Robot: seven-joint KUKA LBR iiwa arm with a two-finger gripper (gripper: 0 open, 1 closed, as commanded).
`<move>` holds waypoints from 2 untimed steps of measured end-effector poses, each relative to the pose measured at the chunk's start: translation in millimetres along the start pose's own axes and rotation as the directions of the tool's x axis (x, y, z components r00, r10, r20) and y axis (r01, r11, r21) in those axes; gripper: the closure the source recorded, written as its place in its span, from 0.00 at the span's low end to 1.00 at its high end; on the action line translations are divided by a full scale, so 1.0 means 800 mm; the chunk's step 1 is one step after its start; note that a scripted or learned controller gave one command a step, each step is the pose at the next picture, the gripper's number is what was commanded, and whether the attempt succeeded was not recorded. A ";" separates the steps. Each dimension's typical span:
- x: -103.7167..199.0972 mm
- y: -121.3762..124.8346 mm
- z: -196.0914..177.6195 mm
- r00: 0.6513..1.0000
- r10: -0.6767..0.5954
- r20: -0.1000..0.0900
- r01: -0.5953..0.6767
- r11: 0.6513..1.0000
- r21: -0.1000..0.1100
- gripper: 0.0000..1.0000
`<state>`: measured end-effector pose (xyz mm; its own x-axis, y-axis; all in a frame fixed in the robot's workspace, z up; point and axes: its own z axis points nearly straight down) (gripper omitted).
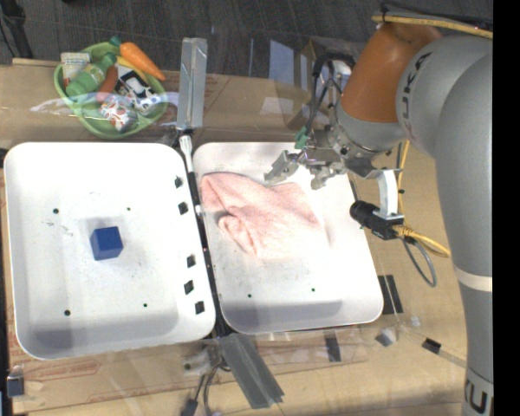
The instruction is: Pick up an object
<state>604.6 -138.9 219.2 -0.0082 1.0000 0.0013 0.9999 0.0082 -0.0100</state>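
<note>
Reaching in from three o'clock, the arm [433, 102] carries its gripper [299, 167] over the far edge of the right bin [355, 276], at about twelve o'clock of that bin. The fingers [277, 170] stand apart with nothing between them, just off the upper corner of the pink cloth [260, 206]. The cloth lies crumpled in the far-left half of the right bin, its long axis running from ten o'clock toward four o'clock, one folded end pressed close to the divider wall, the other thinning out toward the bin's middle. Open floor runs along the bin's near side, from five to seven o'clock, and along its three o'clock wall. In the left bin [35, 232] a small blue cube [107, 242] sits a little toward seven o'clock of centre, well apart from every wall, bare floor on all sides. A green bowl [82, 120] of toy items rests on the bench beyond the left bin, at twelve o'clock of it.
</note>
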 end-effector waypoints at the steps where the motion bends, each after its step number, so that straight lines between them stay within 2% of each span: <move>1: -0.014 0.019 0.161 0.992 -0.128 0.002 0.128 0.992 -0.007 0.00; 2: 0.047 0.058 0.161 0.972 -0.234 0.003 0.234 0.972 -0.006 0.00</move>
<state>649.2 -100.8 90.1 -0.2420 0.9703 0.0009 0.9703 0.2420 -0.0033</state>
